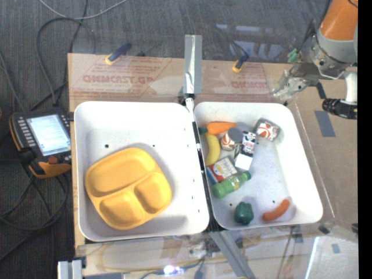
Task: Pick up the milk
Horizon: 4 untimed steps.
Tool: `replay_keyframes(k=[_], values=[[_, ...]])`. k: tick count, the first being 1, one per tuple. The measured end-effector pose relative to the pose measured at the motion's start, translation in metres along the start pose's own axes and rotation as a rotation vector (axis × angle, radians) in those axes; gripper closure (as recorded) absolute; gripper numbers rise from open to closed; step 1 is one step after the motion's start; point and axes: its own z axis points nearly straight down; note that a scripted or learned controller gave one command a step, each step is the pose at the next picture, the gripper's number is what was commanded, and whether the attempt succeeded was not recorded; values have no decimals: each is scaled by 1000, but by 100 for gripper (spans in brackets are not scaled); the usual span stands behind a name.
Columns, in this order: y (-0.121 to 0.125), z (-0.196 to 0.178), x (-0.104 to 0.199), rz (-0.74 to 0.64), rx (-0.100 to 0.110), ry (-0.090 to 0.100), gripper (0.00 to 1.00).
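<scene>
Two white bins lie side by side on the surface. Jaws [289,89] hang above the surface just beyond the far rim of the right bin [302,173], near its far right corner; whether they are spread or pressed together cannot be told, and nothing shows between them. Milk [247,150], a small black-and-white carton, lies inside the right bin, nearer the camera than the jaws and to their left, well apart from them. Around it lie a carrot [221,127], a banana [213,150], a red-and-white can [267,131], a green bottle [231,184], a green pepper [244,213] and a sausage [275,210]. Farther left of the jaws, the left bin [93,121] holds a yellow tray [128,187].
</scene>
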Motion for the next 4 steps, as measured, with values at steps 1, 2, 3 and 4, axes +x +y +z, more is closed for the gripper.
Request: replay_keyframes(k=[1, 2, 3, 4], values=[[0, 0, 0, -1, 0, 0, 0], [-5, 141, 24, -142, -18, -2, 0], [0, 128, 14, -165, -3, 3, 0], [-20, 151, 34, -213, -37, -11, 0]])
